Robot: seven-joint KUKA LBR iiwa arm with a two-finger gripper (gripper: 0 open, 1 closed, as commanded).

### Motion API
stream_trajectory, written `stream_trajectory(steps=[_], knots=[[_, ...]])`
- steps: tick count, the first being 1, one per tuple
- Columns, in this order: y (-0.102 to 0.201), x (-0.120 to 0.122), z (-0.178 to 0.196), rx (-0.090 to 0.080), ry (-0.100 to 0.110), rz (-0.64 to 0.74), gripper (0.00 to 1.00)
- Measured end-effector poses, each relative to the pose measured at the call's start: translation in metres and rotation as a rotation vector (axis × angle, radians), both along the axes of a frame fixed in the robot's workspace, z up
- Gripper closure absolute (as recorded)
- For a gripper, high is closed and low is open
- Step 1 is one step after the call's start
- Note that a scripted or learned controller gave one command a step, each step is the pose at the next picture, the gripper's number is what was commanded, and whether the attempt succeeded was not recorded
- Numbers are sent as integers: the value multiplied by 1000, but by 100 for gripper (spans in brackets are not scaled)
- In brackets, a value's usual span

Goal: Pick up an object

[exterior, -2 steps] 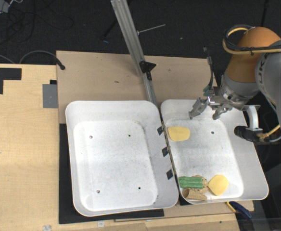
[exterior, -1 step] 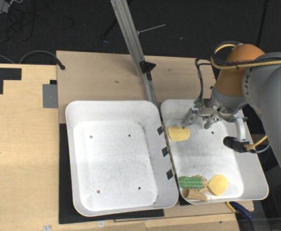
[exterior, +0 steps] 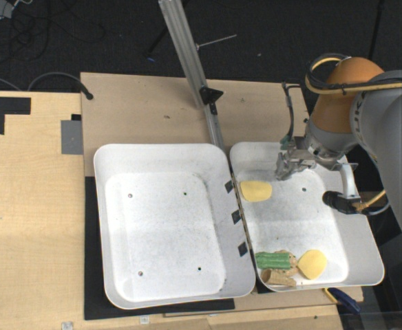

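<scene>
Arm (exterior: pixel 352 108) reaches in from the right, grey w/ an orange band above the wrist, bent down over the far part of the right bin (exterior: pixel 356 253). Hand (exterior: pixel 288 165) hangs low at the far-left area of that bin, pointing down; can't tell if it's open or closed, and nothing shows in its grip.

Objects, all in the right bin: pale yellow piece (exterior: pixel 256 190) near the bin's left wall, just left & slightly nearer than the hand, apart from it. At the near edge a green item (exterior: pixel 273 259), a tan scrap (exterior: pixel 280 276) touching it on the near side, and a round yellow item (exterior: pixel 312 264) just right of both.

Left bin (exterior: pixel 111 163) sits beside it on the counter (exterior: pixel 29 205). No readable labels or writing on anything.
</scene>
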State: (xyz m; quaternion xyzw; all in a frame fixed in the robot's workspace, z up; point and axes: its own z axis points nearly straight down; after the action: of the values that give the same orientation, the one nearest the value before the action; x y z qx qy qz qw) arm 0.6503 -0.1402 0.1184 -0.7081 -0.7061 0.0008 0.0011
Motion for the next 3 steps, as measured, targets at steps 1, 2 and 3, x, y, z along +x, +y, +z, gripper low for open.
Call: stream_trajectory(steps=[1, 2, 3], knots=[[-8, 7, 51, -1, -6, 0, 100], [-9, 8, 96, -1, -6, 4, 100], [50, -4, 96, 2, 1, 7, 100]])
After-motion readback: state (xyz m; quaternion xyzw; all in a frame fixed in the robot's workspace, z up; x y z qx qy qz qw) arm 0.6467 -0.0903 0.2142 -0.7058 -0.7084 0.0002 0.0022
